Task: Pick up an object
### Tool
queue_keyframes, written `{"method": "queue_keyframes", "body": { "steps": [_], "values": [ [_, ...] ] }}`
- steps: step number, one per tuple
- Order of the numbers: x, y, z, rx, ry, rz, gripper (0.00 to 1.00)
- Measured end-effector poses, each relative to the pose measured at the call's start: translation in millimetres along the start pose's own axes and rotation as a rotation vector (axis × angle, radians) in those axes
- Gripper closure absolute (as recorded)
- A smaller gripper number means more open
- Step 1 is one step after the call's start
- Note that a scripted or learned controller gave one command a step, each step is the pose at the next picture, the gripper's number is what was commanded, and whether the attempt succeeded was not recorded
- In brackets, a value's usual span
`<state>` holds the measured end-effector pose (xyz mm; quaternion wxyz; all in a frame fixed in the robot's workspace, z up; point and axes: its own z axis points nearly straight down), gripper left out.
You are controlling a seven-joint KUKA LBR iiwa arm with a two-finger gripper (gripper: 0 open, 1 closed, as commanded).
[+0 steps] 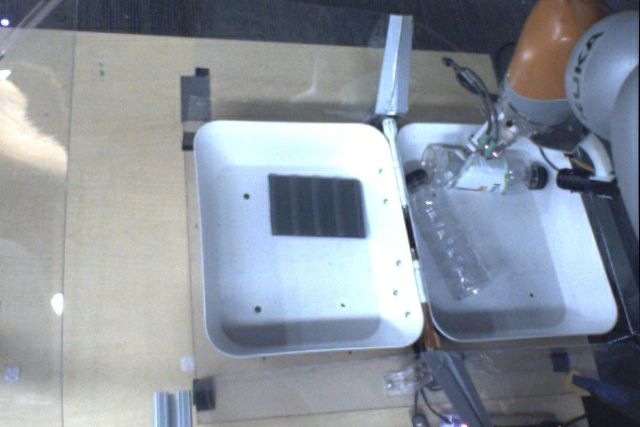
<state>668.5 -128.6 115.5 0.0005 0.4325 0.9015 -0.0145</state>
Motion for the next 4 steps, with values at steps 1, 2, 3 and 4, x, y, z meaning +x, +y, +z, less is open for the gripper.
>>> {"method": "queue_keyframes", "body": {
  "steps": [1,2,3,4],
  "values": [
    [0,-2,0,-0.006,0.0,0.003,0.0],
    [-9,-6,1,-0.014,0.024,-0.019,0.0],
    [6,-2,13,0.0,0.006,0.017,0.0],
    [9,1,12,0.011,0.003,0.049,0.0]
  ]
}}
